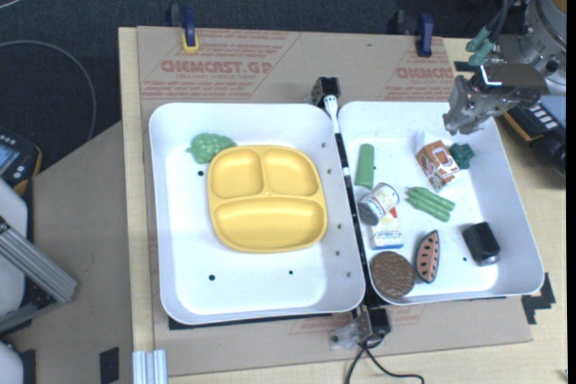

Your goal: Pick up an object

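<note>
My tool [463, 123] hangs over the far corner of the right bin [513, 220], whether released or clenched I cannot tell, and the small carton [437, 165] just below it, touching a dark green piece [462, 155], may slip sideways.

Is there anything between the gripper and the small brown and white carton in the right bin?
Nothing visible. The gripper hangs over the right bin's far corner, and the carton lies just beside it, with bare white floor between.
</note>
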Controlling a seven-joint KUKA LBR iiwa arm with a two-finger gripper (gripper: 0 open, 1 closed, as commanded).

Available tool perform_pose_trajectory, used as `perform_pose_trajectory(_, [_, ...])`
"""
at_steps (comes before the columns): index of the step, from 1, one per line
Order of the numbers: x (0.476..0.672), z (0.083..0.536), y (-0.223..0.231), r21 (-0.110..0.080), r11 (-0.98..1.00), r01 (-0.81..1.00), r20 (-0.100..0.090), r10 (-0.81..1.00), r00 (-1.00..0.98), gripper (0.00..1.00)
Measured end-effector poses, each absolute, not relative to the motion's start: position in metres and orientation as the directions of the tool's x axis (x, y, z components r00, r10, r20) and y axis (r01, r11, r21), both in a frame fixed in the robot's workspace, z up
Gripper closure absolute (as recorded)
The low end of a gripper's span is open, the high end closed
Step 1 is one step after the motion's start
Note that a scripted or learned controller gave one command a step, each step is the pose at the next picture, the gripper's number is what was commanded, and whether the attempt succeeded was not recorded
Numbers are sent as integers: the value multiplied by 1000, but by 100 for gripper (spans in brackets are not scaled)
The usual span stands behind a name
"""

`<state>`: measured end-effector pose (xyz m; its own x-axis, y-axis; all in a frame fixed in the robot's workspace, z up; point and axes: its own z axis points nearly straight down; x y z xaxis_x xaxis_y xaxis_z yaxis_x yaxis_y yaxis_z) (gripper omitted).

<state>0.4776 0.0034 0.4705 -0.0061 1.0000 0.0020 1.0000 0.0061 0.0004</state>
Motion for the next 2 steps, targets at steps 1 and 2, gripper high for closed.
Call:
perform_pose_trajectory(1, [479,428,-81,-5,-9,1000,-1,1000,9,100])
perform_pose_trajectory(2, [488,520,-9,13,8,1000,1,1000,-8,100])
